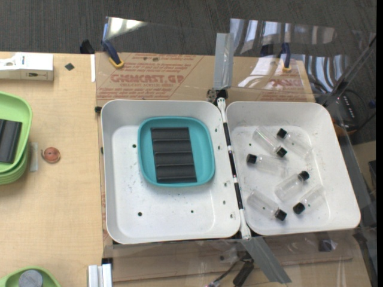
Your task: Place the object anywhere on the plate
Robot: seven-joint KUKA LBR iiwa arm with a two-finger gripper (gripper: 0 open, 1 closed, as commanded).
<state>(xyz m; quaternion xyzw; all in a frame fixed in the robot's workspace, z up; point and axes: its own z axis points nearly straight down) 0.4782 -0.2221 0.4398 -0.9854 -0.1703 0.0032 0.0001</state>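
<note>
Claw state: cannot tell from this frame, so places below are given thing to thing.

Far left on the wooden bench: green dish stack cut by the edge, a dark flat item on it. White box behind it, small orange disc just beside the stack. Round green lid at the bottom left corner.

Left bin: teal plate sits in its upper middle. Black ridged block lies flat on the plate, centred, inside the rim.

Printed cardboard lies behind both bins.

Right bin, touching the left bin along the middle seam: six clear vials with black caps, lying on their sides, scattered, some near one another, all well apart from the plate. Whether any two touch is hard to tell; the glass is faint against the white.
</note>
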